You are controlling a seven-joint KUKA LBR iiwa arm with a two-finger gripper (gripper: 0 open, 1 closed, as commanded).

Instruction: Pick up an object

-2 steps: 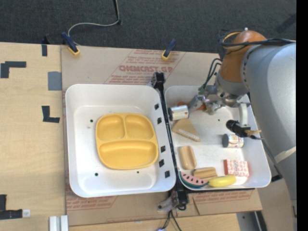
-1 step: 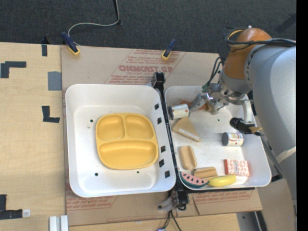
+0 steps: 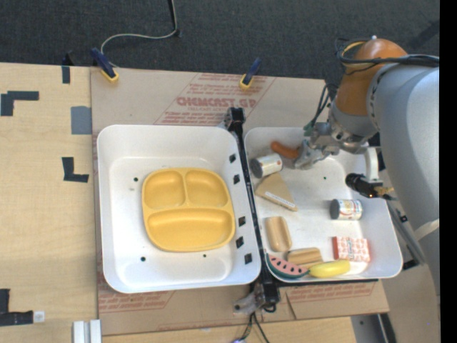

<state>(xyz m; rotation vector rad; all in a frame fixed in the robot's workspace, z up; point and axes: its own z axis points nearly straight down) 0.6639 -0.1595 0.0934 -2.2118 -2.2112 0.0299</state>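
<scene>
My gripper (image 3: 308, 155) hangs low over the far part of the right bin (image 3: 385, 227), below the grey arm with its orange band (image 3: 364, 73). Just left of it lies a small orange carrot-like piece (image 3: 284, 148). A silver can (image 3: 265, 166) lies on its side a little nearer the bin divider. A tan wedge (image 3: 277, 192) rests in front of the can. Whether anything is between the gripper's tips is hidden by the wrist.
The right bin also holds a small can (image 3: 345, 209), a red-and-white box (image 3: 350, 249), a banana (image 3: 330, 268), a watermelon slice (image 3: 284, 269) and two bread rolls (image 3: 278, 233). A yellow divided plate (image 3: 188, 209) lies in the left bin (image 3: 114, 191).
</scene>
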